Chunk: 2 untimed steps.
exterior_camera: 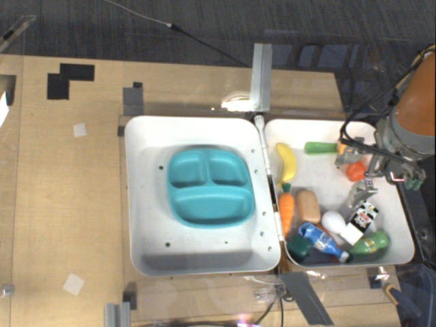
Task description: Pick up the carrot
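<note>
Currently the orange toy plastic carrot (pixel 286 212) lies lengthwise in the right white bin (pixel 407 236), against its left wall, below a yellow banana (pixel 287 162), touching a tan bread roll (pixel 308 206). End effector (pixel 361 195) hovers well right; grip state unreadable. Carrot likely light, rigid, slick; pinch across mid-body.

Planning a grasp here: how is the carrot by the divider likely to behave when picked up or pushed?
The carrot looks like a smooth moulded toy, so probably stiff and light. Its rounded, tapered shape may let it slip or roll. It lies squeezed between the bin wall and a tan bread-like piece, so a push would likely shift that neighbour.
</note>
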Each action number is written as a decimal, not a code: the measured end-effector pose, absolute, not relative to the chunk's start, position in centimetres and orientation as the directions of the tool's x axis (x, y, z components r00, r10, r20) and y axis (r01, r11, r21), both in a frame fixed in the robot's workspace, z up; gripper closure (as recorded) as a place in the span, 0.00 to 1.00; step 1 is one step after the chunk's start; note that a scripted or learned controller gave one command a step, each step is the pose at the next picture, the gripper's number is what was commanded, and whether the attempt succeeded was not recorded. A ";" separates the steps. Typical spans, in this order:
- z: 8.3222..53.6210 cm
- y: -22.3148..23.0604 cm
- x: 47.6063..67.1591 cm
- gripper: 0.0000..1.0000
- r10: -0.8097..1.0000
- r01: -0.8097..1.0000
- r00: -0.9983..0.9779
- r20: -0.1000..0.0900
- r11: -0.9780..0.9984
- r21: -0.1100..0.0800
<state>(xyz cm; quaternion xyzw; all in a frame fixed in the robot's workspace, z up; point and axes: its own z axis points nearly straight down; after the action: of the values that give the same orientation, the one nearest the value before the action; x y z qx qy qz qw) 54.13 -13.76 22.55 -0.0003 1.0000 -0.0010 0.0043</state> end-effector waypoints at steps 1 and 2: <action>16.5 -20.6 66.5 0.00 -0.108 -0.108 -0.994 -0.003 0.994 0.000; 38.2 -17.4 67.1 0.00 -0.130 -0.129 -0.991 -0.024 0.992 -0.008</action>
<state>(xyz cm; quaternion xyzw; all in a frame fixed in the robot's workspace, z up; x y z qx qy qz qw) 67.13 -17.44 38.16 -0.0649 0.9978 -0.0031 0.0125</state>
